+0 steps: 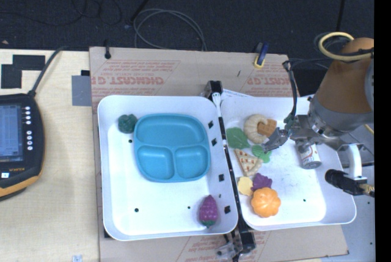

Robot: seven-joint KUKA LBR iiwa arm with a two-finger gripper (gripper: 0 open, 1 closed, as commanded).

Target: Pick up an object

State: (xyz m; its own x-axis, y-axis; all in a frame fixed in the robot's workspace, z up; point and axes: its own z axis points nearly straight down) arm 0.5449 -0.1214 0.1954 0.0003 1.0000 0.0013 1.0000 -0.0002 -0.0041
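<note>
Two shallow white bins sit side by side on the bench, the left bin [113, 206] and the right bin [333, 209]. The arm [345, 93] reaches in from the right over the right bin, and its end effector [276, 140] hangs low above that bin's middle; whether it is apart or together cannot be told from this slant.

Just left of the end effector lie the toy foods. A cream doughnut-like piece [259, 126] with a brown patch is on the far side, almost touching the end effector's tip. A green leafy piece [237, 137] lies further left, near the wall between the bins, and a small green bit [261, 152] lies right under the tip. A waffle-patterned wedge [248, 162] is just nearer. Nearer still are a yellow piece [245, 185], a purple piece [262, 181] and an orange pumpkin-like piece [266, 202], close together. A small can [310, 157] lies to the right of the end effector, under the wrist.

In the left bin a blue divided tray [171, 148] fills the middle, with a dark green ball [127, 123] at its far left and a purple grape bunch [208, 211] at the near right corner.
</note>
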